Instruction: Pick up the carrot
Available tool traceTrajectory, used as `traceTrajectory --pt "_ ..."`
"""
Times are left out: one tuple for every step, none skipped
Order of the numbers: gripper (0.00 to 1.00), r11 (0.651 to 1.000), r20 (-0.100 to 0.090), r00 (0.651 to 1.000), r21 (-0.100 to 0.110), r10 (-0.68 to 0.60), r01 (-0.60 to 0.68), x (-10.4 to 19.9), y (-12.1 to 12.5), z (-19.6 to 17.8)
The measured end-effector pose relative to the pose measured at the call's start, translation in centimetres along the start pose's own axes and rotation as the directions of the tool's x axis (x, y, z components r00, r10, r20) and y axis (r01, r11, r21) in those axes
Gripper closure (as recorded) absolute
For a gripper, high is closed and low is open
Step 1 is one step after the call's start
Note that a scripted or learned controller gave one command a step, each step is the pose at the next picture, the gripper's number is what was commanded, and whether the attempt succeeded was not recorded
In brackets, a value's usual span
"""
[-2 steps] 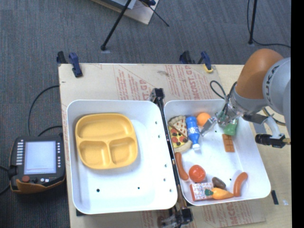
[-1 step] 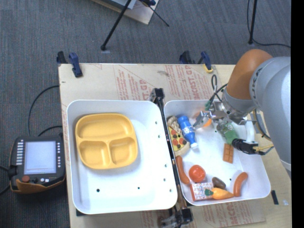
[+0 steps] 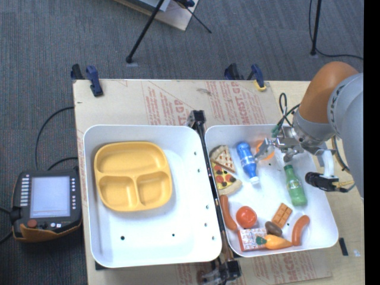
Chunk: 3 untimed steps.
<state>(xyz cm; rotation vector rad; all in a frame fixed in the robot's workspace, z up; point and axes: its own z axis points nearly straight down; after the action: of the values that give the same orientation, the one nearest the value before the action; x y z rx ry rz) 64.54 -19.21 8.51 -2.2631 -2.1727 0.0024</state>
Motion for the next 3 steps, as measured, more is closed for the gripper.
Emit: traceTrajectory --pt "1.0 1.0 -0.001 1.0 0.012 -0.007 0.007 0.22 -0.12 -0.5" --pt "0.0 1.0 -0.002 1.0 0.008 -0.008 0.008 0.31 -0.01 -0.56" --pt "1.0 1.0 -0.003 1.0 0.014 -0.011 0.011 0.34 -0.04 -1.18"
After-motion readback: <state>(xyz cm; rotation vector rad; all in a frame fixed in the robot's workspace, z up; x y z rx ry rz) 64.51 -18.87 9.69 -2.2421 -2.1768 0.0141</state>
